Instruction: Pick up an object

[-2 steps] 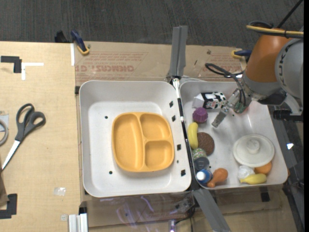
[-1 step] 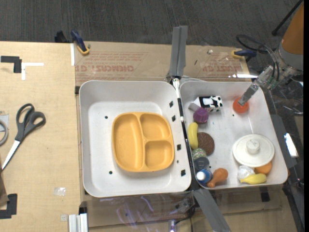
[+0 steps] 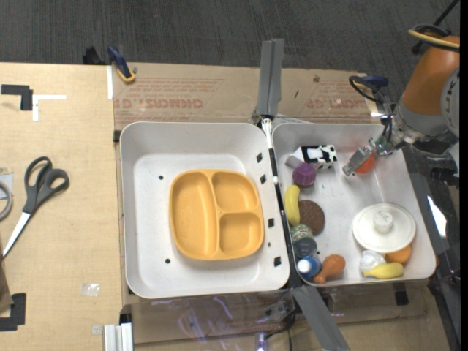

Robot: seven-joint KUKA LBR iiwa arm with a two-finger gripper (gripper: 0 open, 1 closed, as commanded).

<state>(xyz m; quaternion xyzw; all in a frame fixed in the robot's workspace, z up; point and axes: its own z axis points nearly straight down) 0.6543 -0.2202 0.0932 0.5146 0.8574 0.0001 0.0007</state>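
The right bin (image 3: pixel 344 196) holds several small things: a black-and-white cow toy (image 3: pixel 319 154), a purple piece (image 3: pixel 304 174), a yellow banana (image 3: pixel 292 204), a brown disc (image 3: pixel 311 214), a round white lid (image 3: pixel 384 225) and an orange drumstick shape (image 3: pixel 333 265). My gripper (image 3: pixel 358 164) reaches down from the upper right, over the bin's far right part. A small red-orange object (image 3: pixel 366 162) sits right at its tip. Whether that object is gripped or only lies beside the tip is unclear.
The left bin (image 3: pixel 139 196) holds a yellow divided plate (image 3: pixel 217 214). Black-handled scissors (image 3: pixel 35 189) lie on the bench at the left. A second yellow banana (image 3: pixel 383 270) and an orange piece (image 3: pixel 400 254) sit in the right bin's near right corner.
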